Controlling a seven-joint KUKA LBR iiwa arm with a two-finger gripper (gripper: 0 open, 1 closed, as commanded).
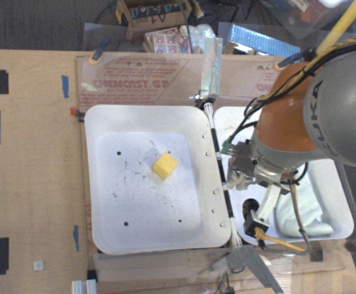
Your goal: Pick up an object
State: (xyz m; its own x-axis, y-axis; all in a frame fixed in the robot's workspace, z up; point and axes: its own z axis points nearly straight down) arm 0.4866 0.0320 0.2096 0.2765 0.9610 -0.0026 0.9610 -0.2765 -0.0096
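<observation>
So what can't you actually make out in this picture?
Camera view, right bin: much of its floor lies under the arm.
Camera view, white crumpled thing in that bin: partly behind cables, identity unclear.
Camera view, dark specks in the left bin near the yellow block: too small to identify.
Camera view, clutter beyond the bench: cut off by the top edge.

A yellow block is seen at centre, in a white bin flecked with dark specks. A white cloth is shown lower right. The arm is coloured grey, banded orange. The tan bench is marked with black shapes and blue tape.
</observation>
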